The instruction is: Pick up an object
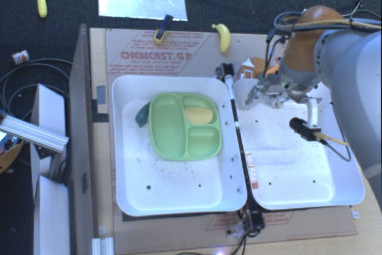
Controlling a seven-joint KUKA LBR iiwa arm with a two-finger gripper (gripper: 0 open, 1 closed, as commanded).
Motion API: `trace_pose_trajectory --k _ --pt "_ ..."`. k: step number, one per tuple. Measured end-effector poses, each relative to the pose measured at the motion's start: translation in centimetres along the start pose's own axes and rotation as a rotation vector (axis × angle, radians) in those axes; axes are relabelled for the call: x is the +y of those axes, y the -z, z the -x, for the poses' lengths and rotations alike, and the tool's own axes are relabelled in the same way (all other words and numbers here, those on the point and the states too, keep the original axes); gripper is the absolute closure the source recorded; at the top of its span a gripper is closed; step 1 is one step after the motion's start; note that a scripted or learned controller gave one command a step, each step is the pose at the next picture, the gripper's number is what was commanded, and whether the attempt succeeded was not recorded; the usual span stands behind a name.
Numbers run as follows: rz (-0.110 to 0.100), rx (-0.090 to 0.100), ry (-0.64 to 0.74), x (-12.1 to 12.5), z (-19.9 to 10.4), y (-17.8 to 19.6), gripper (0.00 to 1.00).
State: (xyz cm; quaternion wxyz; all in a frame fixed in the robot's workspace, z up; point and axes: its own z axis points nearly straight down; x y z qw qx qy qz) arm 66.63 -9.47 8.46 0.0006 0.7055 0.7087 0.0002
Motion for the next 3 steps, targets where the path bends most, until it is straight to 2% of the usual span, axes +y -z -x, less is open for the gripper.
trace_pose_trajectory --k 1,2,3 --pt "0.002 -0.001 -0.005 0.3 3.4 0.1 0.00" --pt "0.000 0.002 0.004 0.3 -1.6 0.0 0.00" --pt "0.004 0.001 0.002 0.4 -1.3 1.2 1.00"
